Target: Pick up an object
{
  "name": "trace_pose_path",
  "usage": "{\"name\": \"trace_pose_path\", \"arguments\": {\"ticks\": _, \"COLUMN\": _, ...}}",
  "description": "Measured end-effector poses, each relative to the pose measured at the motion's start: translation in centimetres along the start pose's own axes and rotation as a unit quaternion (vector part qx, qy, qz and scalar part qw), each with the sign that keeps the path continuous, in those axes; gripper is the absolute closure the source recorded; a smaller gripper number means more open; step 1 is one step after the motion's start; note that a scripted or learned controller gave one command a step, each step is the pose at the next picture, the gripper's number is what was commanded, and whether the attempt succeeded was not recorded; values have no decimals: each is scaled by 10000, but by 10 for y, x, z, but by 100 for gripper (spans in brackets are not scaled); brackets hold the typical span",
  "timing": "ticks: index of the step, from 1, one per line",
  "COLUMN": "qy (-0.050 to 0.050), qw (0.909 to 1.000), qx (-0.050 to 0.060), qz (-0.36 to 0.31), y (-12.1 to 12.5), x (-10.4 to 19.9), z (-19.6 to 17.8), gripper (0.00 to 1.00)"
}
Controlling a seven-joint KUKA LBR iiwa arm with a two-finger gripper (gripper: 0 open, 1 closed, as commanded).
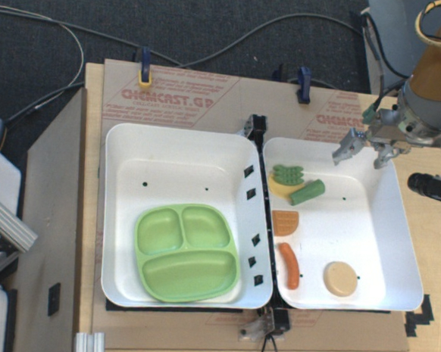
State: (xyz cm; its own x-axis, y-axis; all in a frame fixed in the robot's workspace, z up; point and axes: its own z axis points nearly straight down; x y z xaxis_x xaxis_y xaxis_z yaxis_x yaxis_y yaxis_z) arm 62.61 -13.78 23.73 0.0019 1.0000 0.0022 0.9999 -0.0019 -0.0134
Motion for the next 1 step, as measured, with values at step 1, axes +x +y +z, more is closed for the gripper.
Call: {"name": "trace_pose_path", "arguments": {"ticks": 1, "qy": -9, "qw": 10000, "qx": -63, "qz": -11, "y": 2, "x": 0, "z": -7, "gripper": 0}}
